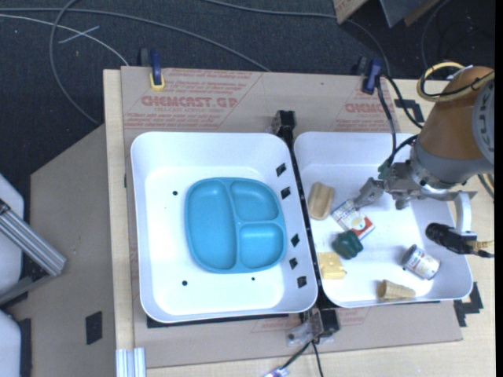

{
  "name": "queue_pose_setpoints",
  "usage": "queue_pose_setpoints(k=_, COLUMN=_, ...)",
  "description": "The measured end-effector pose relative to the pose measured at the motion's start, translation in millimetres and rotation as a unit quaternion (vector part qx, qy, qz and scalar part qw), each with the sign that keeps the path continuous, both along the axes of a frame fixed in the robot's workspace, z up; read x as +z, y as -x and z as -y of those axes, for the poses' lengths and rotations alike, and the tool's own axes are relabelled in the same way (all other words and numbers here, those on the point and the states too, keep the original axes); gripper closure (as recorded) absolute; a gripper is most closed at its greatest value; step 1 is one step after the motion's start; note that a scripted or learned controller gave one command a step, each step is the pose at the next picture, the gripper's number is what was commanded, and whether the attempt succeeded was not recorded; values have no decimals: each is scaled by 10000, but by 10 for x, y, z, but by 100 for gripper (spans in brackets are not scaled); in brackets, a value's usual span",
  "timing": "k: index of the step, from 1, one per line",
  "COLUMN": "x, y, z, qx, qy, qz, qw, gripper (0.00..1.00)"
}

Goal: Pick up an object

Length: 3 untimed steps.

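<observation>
End effector (363,199) over right bin (448,285), grip state unclear; open floor near back wall.

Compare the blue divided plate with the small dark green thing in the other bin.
The blue plate is far larger than the green thing. The plate is light blue, flat and split into three compartments; the green thing is dark and lumpy. The plate lies by itself in the left bin; the green thing sits among several items in the right bin.

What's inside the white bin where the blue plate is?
The left bin holds just the blue divided plate, its three sections bare. Whatever lies under the plate is covered, so I can't tell.
</observation>
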<state>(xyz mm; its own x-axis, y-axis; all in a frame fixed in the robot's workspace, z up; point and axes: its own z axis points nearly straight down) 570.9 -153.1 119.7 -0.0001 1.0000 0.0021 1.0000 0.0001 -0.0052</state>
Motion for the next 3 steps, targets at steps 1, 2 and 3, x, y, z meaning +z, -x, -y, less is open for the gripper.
queue_pose_setpoints(k=1, x=139, y=-13, z=1, qx=-1, qy=5, qz=28, qw=10000, gripper=100)
queue_pose_setpoints(k=2, x=658, y=-72, z=98, qx=-1, qy=21, qz=60, qw=10000, gripper=100)
queue_pose_setpoints(k=3, x=1149, y=-84, z=101, qx=5, qy=18, qz=55, qw=10000, gripper=100)
